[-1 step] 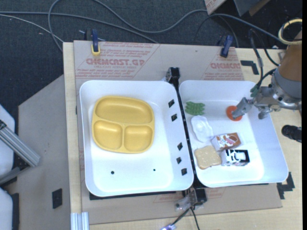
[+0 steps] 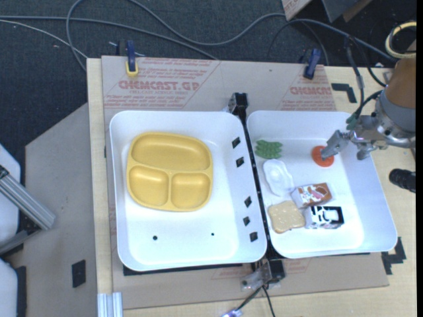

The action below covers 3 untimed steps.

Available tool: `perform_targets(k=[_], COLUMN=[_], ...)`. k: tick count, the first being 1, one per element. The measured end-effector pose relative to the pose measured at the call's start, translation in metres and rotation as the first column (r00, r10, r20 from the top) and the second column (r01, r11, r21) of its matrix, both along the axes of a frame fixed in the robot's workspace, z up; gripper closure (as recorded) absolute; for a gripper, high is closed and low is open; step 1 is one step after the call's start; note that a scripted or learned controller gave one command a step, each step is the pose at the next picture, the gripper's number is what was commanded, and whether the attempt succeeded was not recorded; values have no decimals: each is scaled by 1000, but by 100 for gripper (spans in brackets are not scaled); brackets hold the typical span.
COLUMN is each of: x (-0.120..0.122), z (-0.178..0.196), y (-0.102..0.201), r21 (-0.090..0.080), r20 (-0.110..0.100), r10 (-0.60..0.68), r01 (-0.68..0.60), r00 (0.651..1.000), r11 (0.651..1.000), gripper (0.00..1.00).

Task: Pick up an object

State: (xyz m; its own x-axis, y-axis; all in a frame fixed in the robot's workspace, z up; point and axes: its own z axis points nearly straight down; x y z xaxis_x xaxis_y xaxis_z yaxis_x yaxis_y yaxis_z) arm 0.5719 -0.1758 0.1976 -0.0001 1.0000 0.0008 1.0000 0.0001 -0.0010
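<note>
While the grey arm (image 2: 400,104) reaches in from the right over the right bin (image 2: 370,203), its gripper (image 2: 348,145) hangs above that bin's upper right part, with one finger (image 2: 334,144) slanting down toward a small round orange-red object (image 2: 323,156). The fingertip lies on or just above the edge of this object; whether it touches cannot be told. A second finger (image 2: 363,152) shows farther right, well apart from the first, so the gripper stands spread, with nothing between its fingers.

All other places are given relative to the orange-red object. To its left lies a green leafy toy (image 2: 268,148), near the bin's left wall. Below and to the left sits a white plastic piece (image 2: 278,176). Straight below rests a small packet with a red and brown print (image 2: 313,194), and just beneath that a black-and-white item (image 2: 327,216). Touching the packet's lower left is a tan slice of toy bread (image 2: 285,217).

Far to the left, across the black divider (image 2: 246,177) between the bins, the left bin (image 2: 225,236) holds a yellow three-compartment plate (image 2: 170,171) lying flat in its upper part. Both bins rest on a cardboard sheet (image 2: 165,84) with red print, held by a blue clamp (image 2: 131,57) at the upper left and another clamp (image 2: 311,63) above the orange-red object.
</note>
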Motion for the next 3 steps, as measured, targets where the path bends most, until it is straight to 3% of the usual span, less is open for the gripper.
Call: perform_targets(k=[2, 3], x=[-7, -7], z=[-103, -113], y=[-10, -9], r21=[2, 1], r20=[-6, -3], r10=[-1, 0], r01=[1, 0], r00=[1000, 1000], r11=[1000, 1000], gripper=[0, 0])
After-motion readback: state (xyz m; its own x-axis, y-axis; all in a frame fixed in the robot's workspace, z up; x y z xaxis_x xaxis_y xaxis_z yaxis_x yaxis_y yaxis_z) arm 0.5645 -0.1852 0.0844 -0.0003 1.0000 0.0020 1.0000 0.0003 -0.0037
